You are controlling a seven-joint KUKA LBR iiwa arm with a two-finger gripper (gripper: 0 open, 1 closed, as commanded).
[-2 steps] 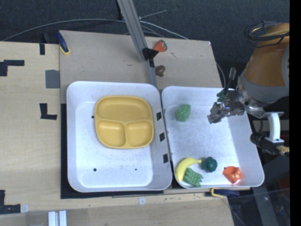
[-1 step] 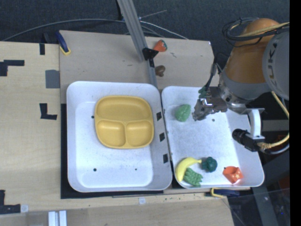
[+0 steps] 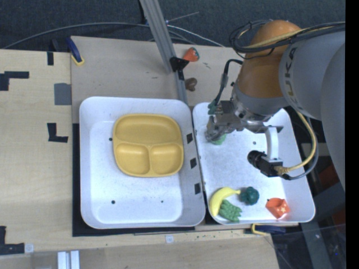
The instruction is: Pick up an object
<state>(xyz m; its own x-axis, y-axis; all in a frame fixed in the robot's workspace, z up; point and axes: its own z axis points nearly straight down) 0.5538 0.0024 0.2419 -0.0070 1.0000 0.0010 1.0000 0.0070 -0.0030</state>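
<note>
The gripper (image 3: pixel 215 129) is down in the right white bin (image 3: pixel 291 150), near its upper left corner, right over a small light-green object (image 3: pixel 217 139) that peeks out beneath it; whether it grips that piece, I cannot tell. Near the front wall lie a yellow banana (image 3: pixel 220 196), a green ridged toy (image 3: pixel 230 210), a dark-green round piece (image 3: pixel 249 195) and an orange block (image 3: pixel 277 207). The left white bin (image 3: pixel 92 167) holds a yellow divided plate (image 3: pixel 148 144).

the big grey arm (image 3: pixel 314 72) is reaching in over the right bin (image 3: pixel 297 206), and its gripper (image 3: pixel 216 132) is pointing down near the bin's top left corner.
</note>
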